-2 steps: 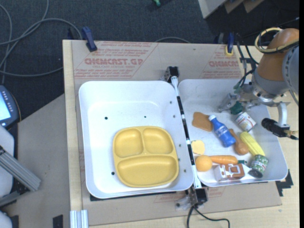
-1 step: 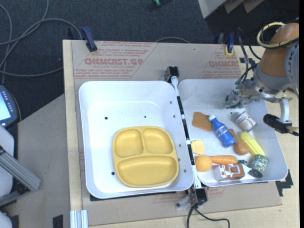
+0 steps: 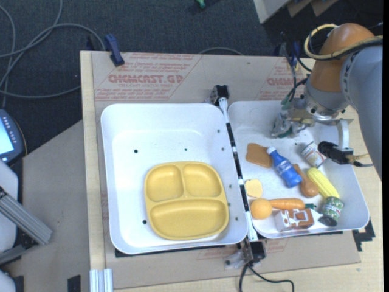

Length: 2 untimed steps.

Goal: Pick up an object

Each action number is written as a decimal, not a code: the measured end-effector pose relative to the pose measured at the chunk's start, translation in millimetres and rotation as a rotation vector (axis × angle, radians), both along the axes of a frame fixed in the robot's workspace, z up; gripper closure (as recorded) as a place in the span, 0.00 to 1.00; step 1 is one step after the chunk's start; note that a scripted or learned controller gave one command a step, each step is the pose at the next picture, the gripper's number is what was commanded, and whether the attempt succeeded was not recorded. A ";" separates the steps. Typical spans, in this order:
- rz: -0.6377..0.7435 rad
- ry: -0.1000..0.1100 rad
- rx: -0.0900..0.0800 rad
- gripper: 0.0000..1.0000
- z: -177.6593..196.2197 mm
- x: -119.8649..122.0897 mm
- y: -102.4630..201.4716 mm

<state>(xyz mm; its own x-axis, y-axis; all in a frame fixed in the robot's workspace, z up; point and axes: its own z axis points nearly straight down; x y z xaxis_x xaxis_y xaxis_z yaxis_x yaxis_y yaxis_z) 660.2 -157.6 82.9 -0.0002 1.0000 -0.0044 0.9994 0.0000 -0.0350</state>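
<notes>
My gripper (image 3: pixel 284 126) hangs over the back part of the right bin (image 3: pixel 261 111), above bare white floor, with nothing seen between its fingers. In front of it lie a brown flat piece (image 3: pixel 259 156), a blue bottle (image 3: pixel 285 168) and a small can with a pale label (image 3: pixel 311 154). Nearer the front are a corn cob (image 3: pixel 323 182), a brown sausage-like piece (image 3: pixel 307 187), a carrot (image 3: pixel 287 204), an orange ball (image 3: pixel 261 208), a yellow round slice (image 3: pixel 253 188), a white and brown carton (image 3: pixel 295 219) and a green-labelled can (image 3: pixel 332 207).
A yellow three-part plate (image 3: pixel 184 199) lies in the left bin (image 3: pixel 121 139). The bins meet along a raised divider with black clips (image 3: pixel 220 92). The arm's orange band (image 3: pixel 343 38) rises at the upper right.
</notes>
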 end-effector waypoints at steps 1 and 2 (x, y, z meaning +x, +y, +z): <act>0.001 -0.032 0.005 1.00 2.1 -13.2 23.9; 0.007 -0.040 0.008 1.00 108.6 -68.3 93.3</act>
